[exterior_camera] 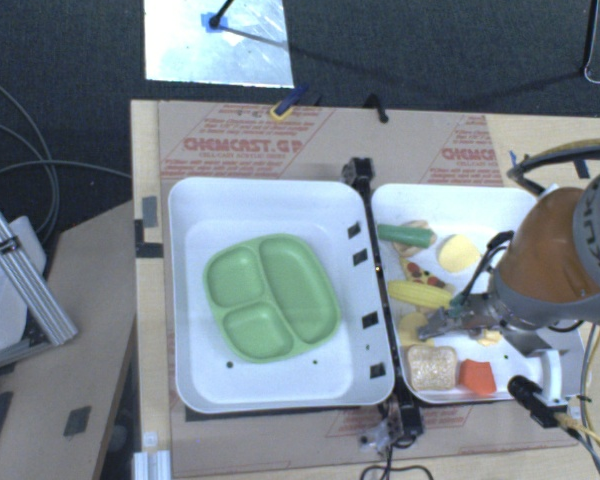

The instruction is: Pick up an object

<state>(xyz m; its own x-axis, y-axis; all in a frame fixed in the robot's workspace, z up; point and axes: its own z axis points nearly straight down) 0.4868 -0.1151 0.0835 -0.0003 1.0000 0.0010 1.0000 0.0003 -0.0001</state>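
I am seeing the candidate objects lying in the right bin (pixel 450 196), in the right half of the frame. A corn cob (pixel 418 294) is lying near the bin's middle, with a yellow round piece (pixel 459 254) up and to the right of it and a green-and-tan vegetable piece (pixel 406 235) near the bin's upper left. A small red-spotted item (pixel 416 269) is sitting between the vegetable piece and the cob. Toward the lower edge, a beige textured block (pixel 432 367) is lying just beside an orange-red block (pixel 477 376).

The gripper (pixel 438 322) is hanging low over the right bin, its dark tip sitting just below the corn cob and above the beige block. I cannot tell whether the fingers are apart or together; they are reading as one dark shape, and I am not seeing any object between them.

The arm (pixel 555 253) is reaching in from the right edge, its orange band covering the bin's right side.

The left bin (pixel 195 218) is holding a green divided plate (pixel 271 296), lying flat at its centre. Both bins are resting on a cardboard sheet (pixel 240 143) on the bench (pixel 80 298). A shiny square panel (pixel 218 28) is sitting at the upper left of the frame.
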